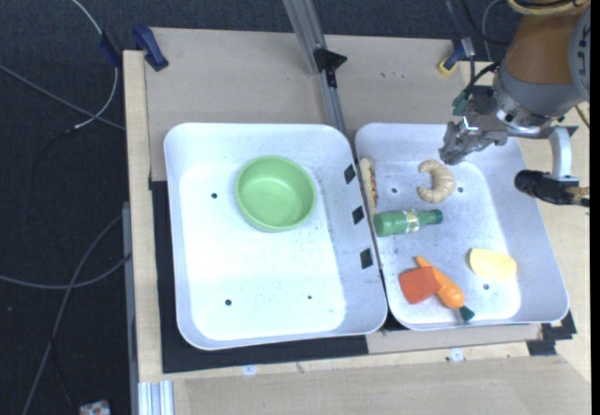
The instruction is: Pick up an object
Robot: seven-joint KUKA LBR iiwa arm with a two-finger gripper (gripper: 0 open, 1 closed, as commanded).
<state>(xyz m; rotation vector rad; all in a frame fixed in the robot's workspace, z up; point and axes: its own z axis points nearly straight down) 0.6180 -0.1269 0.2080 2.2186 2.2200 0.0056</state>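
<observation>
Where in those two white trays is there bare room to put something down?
The left bin has most: bare floor in front of and beside the green bowl. The right bin is crowded by the croissant, green bottle, carrot and yellow piece, with the gripper above.
</observation>
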